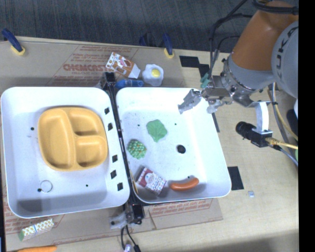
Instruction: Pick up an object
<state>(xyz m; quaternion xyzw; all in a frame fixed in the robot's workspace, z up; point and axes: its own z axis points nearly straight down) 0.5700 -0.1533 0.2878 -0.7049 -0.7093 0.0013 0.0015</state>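
Objects for picking are all found in the right bin [220, 164]: a flat green piece [157, 129] near the middle, a bumpy green ball [136, 149] down-left of it close to the divider, a small printed carton [150, 180] by the near wall, and an orange hot dog [184, 184] just beside that carton, lying along the same wall. A small black dot [180, 149] is seen on the bin floor too. The gripper [188, 102] is positioned over the bin's far right corner, well apart from all of those things, and nothing is seen between its fingers; whether they're spread or closed honestly can't be made out. A yellow divided tray [72, 138] is sat in the left bin [16, 193]. Behind the bins, another carton [118, 64] and a white-and-yellow egg toy [153, 74] are left on the cardboard [58, 62].
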